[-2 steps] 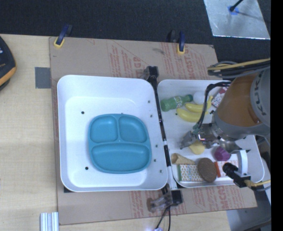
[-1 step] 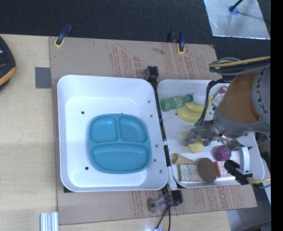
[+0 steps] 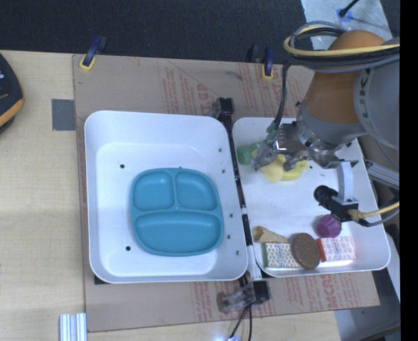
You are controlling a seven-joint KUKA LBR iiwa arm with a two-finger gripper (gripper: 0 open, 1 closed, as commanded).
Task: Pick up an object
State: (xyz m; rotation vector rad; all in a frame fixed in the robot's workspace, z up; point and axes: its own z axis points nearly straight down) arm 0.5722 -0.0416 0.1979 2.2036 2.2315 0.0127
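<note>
Arm enters from the right, orange band above the wrist, with the gripper down in the far half of the right bin. Directly under and touching the gripper lies a yellow object, soft-looking, irregular and lumpy in outline, pale lemon in colour; its upper part is hidden by the fingers. Cannot tell from this angle whether the fingers are spread or closed, or whether the yellow object sits between them. Just left of it, against the bin's left wall, is a small green object, partly shadowed, possibly rounded. Along the near edge of the right bin: a tan wedge, a flat printed carton, a brown oval disc overlapping the carton, and a red-and-white box. A small purple object sits just above the box. Left bin holds a blue three-compartment plate, roughly centred, well apart from the gripper.
</note>
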